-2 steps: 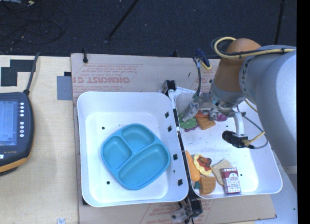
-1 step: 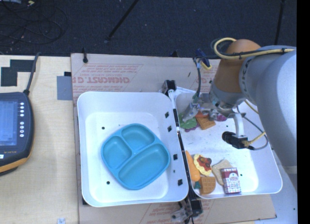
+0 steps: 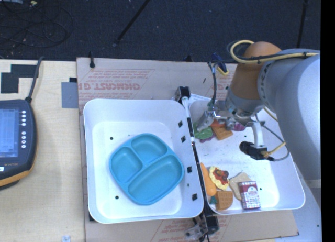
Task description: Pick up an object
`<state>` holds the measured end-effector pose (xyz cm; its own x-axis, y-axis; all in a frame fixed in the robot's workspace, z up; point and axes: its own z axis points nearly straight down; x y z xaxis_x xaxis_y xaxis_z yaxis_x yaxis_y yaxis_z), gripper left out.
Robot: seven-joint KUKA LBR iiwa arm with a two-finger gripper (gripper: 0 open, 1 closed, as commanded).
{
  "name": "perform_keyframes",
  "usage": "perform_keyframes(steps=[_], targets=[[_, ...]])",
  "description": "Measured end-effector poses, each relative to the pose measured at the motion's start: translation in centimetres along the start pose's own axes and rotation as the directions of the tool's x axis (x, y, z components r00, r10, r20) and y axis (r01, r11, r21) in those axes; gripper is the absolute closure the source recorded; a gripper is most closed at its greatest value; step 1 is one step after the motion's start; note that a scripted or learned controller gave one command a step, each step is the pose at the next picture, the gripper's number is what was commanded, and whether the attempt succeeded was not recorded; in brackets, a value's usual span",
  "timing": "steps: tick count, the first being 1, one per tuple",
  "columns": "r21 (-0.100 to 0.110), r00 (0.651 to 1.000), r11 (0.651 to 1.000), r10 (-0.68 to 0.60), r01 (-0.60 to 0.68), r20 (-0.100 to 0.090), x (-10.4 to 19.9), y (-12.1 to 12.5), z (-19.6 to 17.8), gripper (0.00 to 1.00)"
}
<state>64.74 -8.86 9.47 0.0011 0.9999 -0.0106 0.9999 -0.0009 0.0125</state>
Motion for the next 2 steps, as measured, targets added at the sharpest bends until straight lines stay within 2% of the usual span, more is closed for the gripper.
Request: perform_keyframes(steps=[1,2], targets=[[0.001,1.0,1.0,-0.001,0.001,-0.004,-0.22,0.03,0.01,0.0],[0.0,1.0,1.0,0.001,-0.001,0.001,0.02,0.0,0.01,0.0]])
